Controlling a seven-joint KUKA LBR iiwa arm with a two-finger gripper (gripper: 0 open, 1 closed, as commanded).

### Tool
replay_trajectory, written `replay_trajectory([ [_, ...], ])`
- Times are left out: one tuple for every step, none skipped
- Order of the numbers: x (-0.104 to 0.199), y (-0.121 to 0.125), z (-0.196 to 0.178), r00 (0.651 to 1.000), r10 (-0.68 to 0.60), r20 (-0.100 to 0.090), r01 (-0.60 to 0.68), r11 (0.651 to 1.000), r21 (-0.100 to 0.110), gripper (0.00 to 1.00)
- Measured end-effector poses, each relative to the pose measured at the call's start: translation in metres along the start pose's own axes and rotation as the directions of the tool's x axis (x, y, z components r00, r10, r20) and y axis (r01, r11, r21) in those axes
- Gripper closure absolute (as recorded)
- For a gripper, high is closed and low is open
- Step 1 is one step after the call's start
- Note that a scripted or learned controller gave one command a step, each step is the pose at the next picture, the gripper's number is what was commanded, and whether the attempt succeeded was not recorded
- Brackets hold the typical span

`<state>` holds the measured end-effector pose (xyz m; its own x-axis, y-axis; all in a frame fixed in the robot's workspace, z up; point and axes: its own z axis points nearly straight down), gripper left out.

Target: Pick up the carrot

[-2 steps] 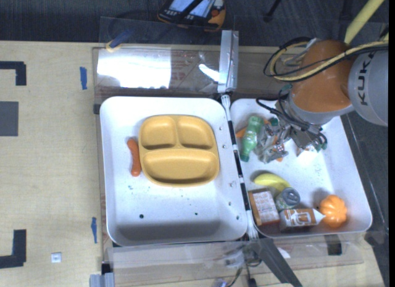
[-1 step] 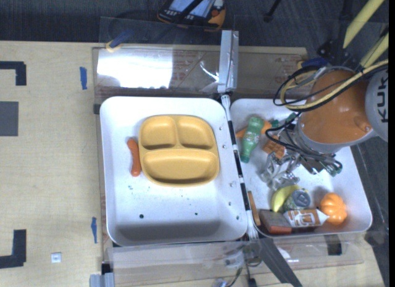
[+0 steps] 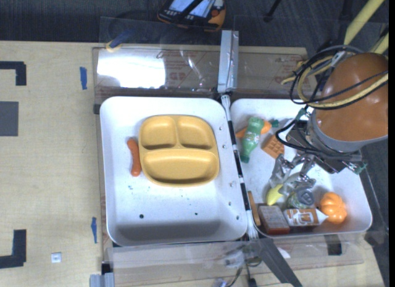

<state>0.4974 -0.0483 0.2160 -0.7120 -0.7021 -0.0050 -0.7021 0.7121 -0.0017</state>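
Two bins side by side on the tabletop (image 3: 43,174). In the left bin (image 3: 117,218): a divided tray (image 3: 179,149) toward the back, a carrot (image 3: 134,157) touching the tray's left edge. In the right bin (image 3: 361,218): a bottle (image 3: 249,139) at the back left, a boxed item (image 3: 273,219) at the front, a small pumpkin (image 3: 333,206) front right. Above the right bin's middle, the pincer (image 3: 292,176). Behind the bins, off the tabletop, a handheld device (image 3: 190,8).

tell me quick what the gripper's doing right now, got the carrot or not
Gripper: low in the right bin, among the items there; open or closed cannot be told. Carrot lies in the left bin, not held.
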Motion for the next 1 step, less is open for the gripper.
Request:
replay_trajectory([
  [-0.0102,-0.0006,-0.0335,0.93,0.367,0.003,-0.367,0.93,0.002,1.0],
])
